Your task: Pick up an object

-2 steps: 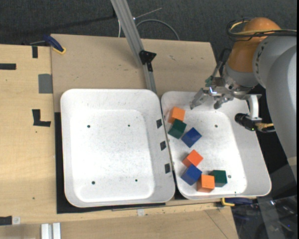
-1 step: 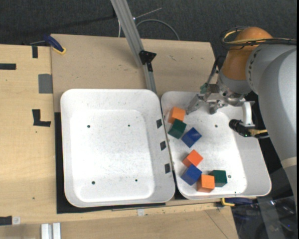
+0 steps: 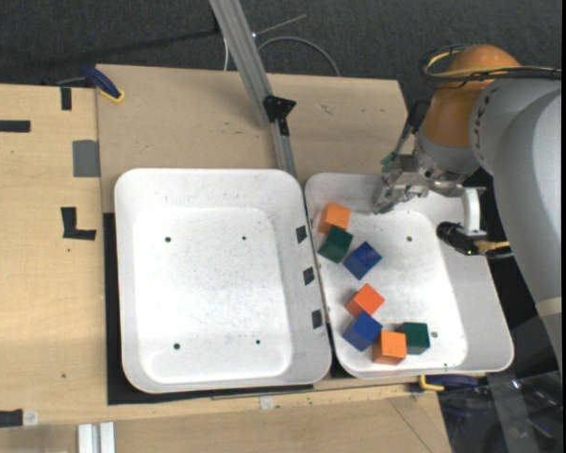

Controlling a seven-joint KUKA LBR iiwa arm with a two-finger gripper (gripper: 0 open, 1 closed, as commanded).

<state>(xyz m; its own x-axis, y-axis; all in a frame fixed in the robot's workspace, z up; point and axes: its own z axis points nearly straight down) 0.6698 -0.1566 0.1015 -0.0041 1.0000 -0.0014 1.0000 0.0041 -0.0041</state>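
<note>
Gripper (image 3: pixel 389 199) of the grey arm is hovering over the far end of the right white bin (image 3: pixel 472 333); I cannot tell its state. Nearest it, I am seeing a small orange cube (image 3: pixel 336 217) touching a dark green cube (image 3: pixel 336 244), a blue cube (image 3: pixel 361 259) just beside. I judge lowering squarely over the orange one's free sides works best. No readable writing.

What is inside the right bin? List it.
Seven small blocks in the right bin: three orange, two green, two blue. The gripper and arm cover its upper right corner.
</note>
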